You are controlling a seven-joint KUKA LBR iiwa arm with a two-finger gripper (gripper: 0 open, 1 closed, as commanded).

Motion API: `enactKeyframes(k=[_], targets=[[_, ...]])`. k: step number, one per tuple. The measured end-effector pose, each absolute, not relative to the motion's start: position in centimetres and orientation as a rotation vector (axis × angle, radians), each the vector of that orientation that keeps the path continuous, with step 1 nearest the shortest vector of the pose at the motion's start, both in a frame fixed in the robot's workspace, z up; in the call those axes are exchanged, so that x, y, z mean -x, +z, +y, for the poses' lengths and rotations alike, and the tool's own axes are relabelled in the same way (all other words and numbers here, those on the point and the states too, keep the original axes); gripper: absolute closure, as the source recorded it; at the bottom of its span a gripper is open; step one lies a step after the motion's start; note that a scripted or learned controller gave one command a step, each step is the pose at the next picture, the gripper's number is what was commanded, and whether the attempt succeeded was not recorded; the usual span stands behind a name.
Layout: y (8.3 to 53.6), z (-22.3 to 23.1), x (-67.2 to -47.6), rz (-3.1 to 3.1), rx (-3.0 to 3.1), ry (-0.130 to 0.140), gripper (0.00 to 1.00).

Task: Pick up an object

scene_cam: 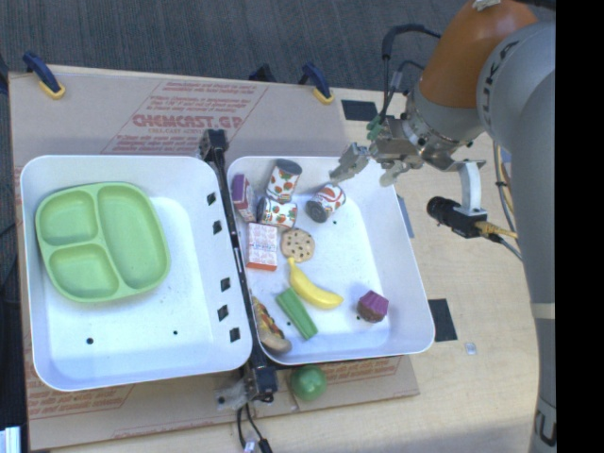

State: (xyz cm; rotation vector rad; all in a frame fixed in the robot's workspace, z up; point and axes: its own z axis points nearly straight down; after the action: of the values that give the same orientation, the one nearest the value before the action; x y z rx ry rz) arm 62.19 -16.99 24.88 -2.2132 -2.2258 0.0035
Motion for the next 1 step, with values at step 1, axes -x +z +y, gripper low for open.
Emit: enactKeyframes(k=[1], targets=[[9.40, -15.42, -59.32, -2.227, 2.215, 0.000, 0.00]])
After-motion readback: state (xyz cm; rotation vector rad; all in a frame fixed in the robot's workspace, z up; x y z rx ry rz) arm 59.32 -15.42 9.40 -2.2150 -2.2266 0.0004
